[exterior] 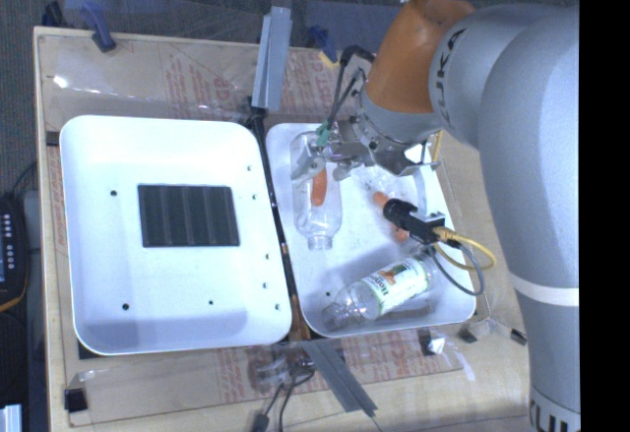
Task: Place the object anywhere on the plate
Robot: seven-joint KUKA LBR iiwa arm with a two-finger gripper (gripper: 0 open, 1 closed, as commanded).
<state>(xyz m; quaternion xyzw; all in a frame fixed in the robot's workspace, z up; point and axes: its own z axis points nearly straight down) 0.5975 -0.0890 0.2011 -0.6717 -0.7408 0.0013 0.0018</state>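
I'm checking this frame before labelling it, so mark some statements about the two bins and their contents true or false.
1. A dark ridged plate lies in the left bin. True.
2. The labelled bottle lies on that plate. False: it lies in the right bin, near its front edge.
3. The gripper is over the left bin. False: it is at the back of the right bin.
4. A clear bottle lies just below the gripper in the right bin. True.
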